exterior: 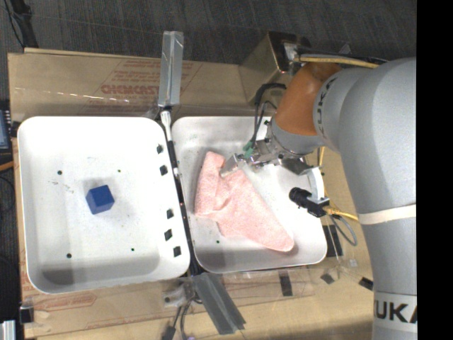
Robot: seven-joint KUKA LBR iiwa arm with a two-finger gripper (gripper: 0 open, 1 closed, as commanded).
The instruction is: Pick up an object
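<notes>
- The arm reaches in from the right, its gripper (237, 163) low over the right bin (311, 250), right at the far upper edge of the pink cloth (237, 204).
- The cloth lies crumpled and slack across the bin floor, running from the far left toward the near right corner; a raised fold is probably why the gripper is placed at that edge.
- I cannot tell from here how the jaws stand, nor whether any cloth is pinched.
- A blue cube (100, 198) sits alone in the left bin (42, 275), well apart from the arm.
</notes>
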